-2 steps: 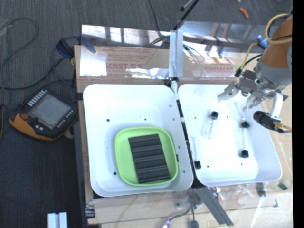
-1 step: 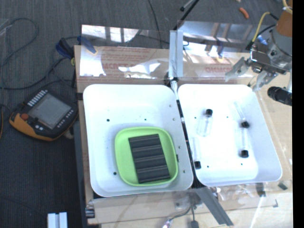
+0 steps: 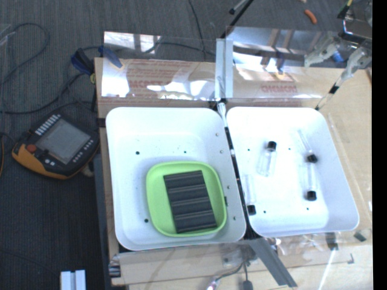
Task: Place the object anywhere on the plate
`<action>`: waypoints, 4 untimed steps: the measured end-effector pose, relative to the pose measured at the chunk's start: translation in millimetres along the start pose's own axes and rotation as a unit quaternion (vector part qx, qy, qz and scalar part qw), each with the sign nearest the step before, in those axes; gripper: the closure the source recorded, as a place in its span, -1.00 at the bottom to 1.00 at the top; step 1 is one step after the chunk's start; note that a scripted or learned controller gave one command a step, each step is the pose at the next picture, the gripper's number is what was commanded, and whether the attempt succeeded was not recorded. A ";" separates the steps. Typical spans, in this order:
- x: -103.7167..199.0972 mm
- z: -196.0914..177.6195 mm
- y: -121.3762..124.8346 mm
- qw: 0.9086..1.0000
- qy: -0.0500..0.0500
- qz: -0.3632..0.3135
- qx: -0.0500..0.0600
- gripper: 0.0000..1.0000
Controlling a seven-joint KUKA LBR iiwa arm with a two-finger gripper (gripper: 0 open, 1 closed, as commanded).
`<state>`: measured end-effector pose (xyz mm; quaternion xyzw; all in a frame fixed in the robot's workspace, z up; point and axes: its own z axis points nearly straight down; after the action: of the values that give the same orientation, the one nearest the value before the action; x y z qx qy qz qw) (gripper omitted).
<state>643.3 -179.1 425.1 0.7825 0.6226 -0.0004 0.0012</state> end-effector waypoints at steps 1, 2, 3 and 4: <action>7.4 -8.9 24.7 0.999 -0.001 -0.032 0.001 -1.00; 21.5 -9.2 21.0 1.000 -0.001 -0.026 0.001 -1.00; 70.5 -9.1 10.0 1.000 0.000 -0.004 0.001 -1.00; 120.0 -9.0 -1.4 1.000 0.000 0.020 0.001 -1.00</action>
<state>668.9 -61.8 433.9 0.7946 0.6071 -0.0008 -0.0001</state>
